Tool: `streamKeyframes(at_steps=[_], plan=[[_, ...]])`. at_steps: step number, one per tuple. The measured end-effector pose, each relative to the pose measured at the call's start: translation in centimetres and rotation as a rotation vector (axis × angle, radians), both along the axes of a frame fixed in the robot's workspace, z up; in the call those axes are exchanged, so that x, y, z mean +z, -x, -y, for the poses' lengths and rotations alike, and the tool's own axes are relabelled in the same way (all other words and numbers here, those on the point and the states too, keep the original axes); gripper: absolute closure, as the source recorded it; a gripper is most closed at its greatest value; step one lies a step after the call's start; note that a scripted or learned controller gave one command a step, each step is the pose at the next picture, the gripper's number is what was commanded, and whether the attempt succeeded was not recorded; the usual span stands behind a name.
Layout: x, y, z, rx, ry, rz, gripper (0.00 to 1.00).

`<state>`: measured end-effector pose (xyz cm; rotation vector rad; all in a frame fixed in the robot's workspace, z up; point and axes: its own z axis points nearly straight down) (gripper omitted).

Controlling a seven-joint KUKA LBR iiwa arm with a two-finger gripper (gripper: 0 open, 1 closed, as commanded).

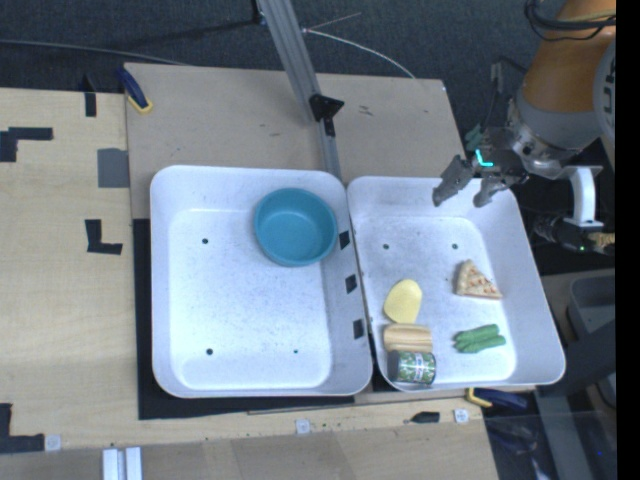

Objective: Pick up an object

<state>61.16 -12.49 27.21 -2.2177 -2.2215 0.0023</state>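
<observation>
My gripper hangs over the far right corner of the right bin, its two dark fingers spread open with nothing between them. In that bin, nearer the front, lie a pizza slice, a yellow chip-like piece, a tan block, a green can and a green bean pod. A blue bowl sits at the far right of the left bin. The gripper is well above and behind all the small objects.
A grey metal pole slants down to the gap between the bins. Black tape marks lie on the bench at left. The arm's orange band fills the upper right corner.
</observation>
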Motion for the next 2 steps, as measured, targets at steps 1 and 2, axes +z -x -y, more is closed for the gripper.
streamKeyframes(at_steps=[1, 2], plan=[[0.1, 0.0, 0.0, 0.001, 0.001, 0.001, 0.00], [-4.3, 0.0, 0.1, -0.001, 0.002, -0.002, 0.00]])
